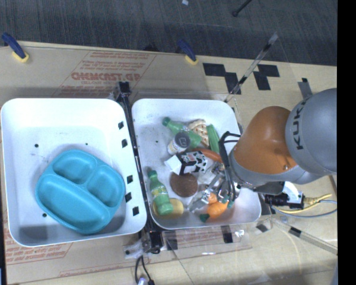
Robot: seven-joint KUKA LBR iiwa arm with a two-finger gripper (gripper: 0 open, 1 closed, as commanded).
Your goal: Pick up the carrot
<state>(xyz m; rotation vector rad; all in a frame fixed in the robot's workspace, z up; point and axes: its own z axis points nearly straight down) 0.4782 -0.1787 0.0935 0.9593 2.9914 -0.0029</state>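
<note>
In the right bin [143,136], an orange carrot [217,209] with a green end lies near the front wall, partly covered by the gripper. My gripper [216,195] reaches down from the grey and orange wrist [262,150] and sits right over the carrot's upper side, close to or touching it. Metal parts and clutter hide the gripper's tips, and I cannot make out whether anything is held.
Around the gripper lie a brown round disc [183,184], a black-and-white cow-patterned item [191,160], a green bottle [179,127], a second green bottle [159,193], a yellow piece [176,206] and a thin orange-red strip [210,154]. The left bin [18,117] holds a blue divided tray [77,189].
</note>
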